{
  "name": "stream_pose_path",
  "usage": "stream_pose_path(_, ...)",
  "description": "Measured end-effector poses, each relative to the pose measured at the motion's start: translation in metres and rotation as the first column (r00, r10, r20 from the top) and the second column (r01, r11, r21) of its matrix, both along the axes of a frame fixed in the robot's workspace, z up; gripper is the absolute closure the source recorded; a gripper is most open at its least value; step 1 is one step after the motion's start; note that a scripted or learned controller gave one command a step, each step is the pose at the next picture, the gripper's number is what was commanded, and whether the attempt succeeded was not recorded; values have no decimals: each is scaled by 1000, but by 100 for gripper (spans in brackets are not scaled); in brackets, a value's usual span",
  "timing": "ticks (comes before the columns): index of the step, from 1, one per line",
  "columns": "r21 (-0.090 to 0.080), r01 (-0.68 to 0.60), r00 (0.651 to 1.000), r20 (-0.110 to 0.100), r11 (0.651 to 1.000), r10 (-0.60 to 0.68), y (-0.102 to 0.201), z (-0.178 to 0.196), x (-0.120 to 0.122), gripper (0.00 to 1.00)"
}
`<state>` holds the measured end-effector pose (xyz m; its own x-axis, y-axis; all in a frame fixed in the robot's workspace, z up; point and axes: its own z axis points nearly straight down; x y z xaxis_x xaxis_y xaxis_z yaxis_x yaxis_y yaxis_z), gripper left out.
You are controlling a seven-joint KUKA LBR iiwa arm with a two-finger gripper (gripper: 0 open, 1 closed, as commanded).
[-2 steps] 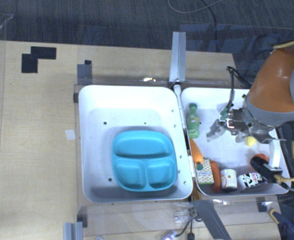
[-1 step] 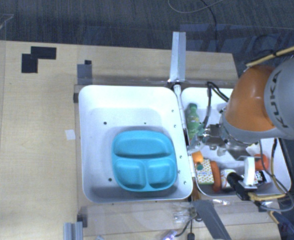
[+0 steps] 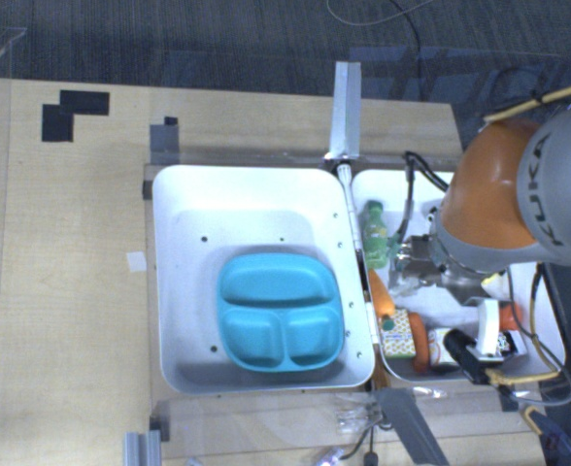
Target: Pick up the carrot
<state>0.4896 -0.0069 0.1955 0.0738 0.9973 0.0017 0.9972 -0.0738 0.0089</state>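
The carrot (image 3: 385,302) is a small orange piece lying near the left wall of the right bin (image 3: 398,181), partly hidden under the gripper. My gripper (image 3: 405,268) reaches in from the right and hangs just above and to the right of the carrot. The bulky grey and orange wrist covers much of the right bin behind it.
A green bottle (image 3: 374,231) lies along the right bin's left wall, above the carrot. Below the carrot sit a small patterned box (image 3: 395,335) and a red-orange item (image 3: 419,344). A white and red item (image 3: 505,330) lies at the right. The left bin (image 3: 184,260) holds a blue divided tray (image 3: 280,309).
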Motion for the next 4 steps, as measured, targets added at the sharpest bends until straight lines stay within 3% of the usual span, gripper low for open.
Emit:
stream_pose_path(1,0,-183,983,-6,983,183,56,-11,-2,100)
stream_pose_path(2,-1,-95,995,-4,995,95,-8,-10,-1,100)
stream_pose_path(3,-1,174,985,-4,985,-174,-16,101,33,100)
stream_pose_path(4,0,252,968,-8,968,-252,44,-12,-2,100)
